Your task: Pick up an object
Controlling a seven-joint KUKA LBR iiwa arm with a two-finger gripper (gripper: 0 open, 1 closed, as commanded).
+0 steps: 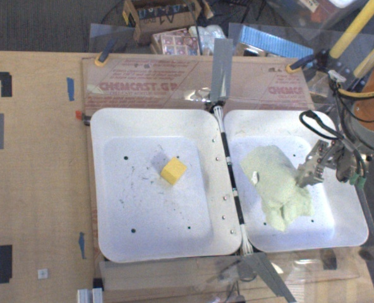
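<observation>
Gripper (306, 177) touches the pale green cloth's (274, 183) right edge

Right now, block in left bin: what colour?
Yellow block, clearest in the camera view.

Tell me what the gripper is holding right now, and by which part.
Cannot be told. The gripper sits at the right edge of the pale green cloth in the right bin, but no cloth shows between its fingers.

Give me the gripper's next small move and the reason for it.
Probably a short descent onto the pale green cloth. The gripper sits at the cloth's right edge in the right bin, seemingly touching it, but no fabric shows gathered in it. The yellow block lies in the left bin, far off.
</observation>
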